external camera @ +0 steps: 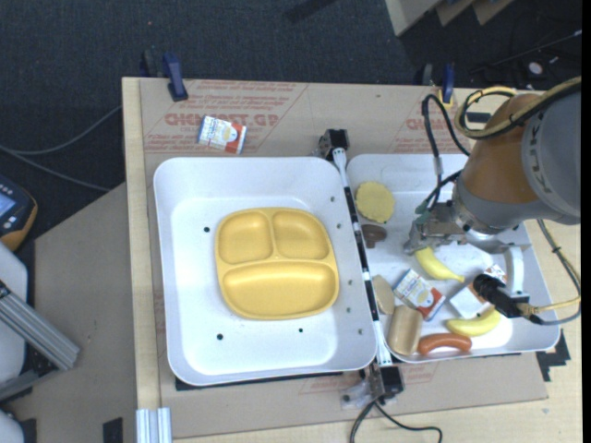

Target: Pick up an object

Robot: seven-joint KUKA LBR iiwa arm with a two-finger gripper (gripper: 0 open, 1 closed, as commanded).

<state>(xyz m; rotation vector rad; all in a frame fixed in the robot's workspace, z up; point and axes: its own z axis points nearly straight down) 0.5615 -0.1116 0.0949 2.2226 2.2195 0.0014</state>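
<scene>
tray (277, 264): glossy yellow plastic | bins (185, 247): smooth white plastic | bench (148, 137): matt cardboard

Divided tray (276, 263) in left bin (175, 247), bananas (437, 266), sausage (443, 344) in right bin (406, 166)

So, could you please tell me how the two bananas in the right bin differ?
The upper banana lies right beside the pincer, mid-bin; the lower banana lies nearer the bin's front edge, just above the sausage. They are angled differently. Both are yellow, curved and similar in size.
</scene>
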